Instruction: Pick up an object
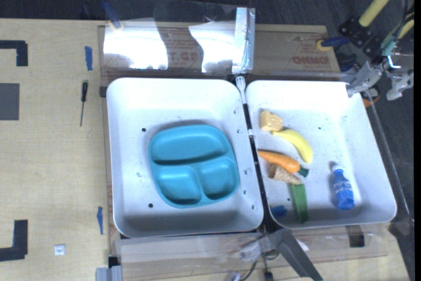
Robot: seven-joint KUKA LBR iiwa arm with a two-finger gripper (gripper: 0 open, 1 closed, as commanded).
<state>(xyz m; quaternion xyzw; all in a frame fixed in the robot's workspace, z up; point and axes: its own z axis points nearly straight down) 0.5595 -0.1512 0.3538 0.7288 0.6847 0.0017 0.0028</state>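
The hand [381, 79], grip unclear, hovers beside the right bin [368, 122] holding banana [296, 141], carrot [281, 160], bottle [341, 190].

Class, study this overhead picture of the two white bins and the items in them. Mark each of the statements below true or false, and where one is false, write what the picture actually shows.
1. The blue divided tray lies in the left bin. True.
2. The banana lies in the left bin. False: it is in the right bin.
3. The carrot lies just below the banana. True.
4. The blue bottle rests on the blue divided tray. False: it lies on the right bin's floor, right of the carrot.
5. The gripper is at the right bin's upper right corner. True.
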